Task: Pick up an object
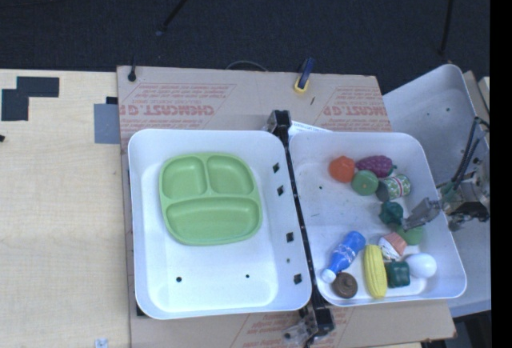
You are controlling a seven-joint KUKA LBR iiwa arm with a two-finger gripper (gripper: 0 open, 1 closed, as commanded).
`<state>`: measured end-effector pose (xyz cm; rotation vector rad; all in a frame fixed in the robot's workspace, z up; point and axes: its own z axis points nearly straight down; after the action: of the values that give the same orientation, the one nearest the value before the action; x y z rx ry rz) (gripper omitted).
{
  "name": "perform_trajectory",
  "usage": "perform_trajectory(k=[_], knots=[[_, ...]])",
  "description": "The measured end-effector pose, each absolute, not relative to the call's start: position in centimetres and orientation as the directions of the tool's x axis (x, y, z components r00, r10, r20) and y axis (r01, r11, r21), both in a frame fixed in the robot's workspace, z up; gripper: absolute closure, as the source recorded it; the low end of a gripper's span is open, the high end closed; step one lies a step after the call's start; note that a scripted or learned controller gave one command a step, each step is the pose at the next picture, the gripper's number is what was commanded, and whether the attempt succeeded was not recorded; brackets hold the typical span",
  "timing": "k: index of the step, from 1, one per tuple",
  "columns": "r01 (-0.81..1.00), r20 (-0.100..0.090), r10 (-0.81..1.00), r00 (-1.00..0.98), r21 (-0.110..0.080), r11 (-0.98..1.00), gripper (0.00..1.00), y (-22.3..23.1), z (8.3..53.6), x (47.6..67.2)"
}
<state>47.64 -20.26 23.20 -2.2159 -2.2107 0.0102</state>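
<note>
Cardboard (240,102) printed upside-down "CHEMCRAFT G.P", gripper (422,214) fingers' spread unclear, over right bin (320,178)

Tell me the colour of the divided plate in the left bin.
Light green; the plate shows best in the camera view.

Bench (56,202) bearing two white bins (152,258)

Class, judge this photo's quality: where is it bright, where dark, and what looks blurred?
Camera view: the two white bins are brightly lit, nearly washed out; the floor above the bench is dark; the hand at the right bin's edge is soft and hard to read; the green plate is crisp.
</note>
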Motion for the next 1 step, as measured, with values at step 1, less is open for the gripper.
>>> perform_trajectory(k=[1], knots=[[1.0, 0.0, 1.0, 0.0, -0.001, 0.0, 0.0, -20.29, 23.75, 47.89]])
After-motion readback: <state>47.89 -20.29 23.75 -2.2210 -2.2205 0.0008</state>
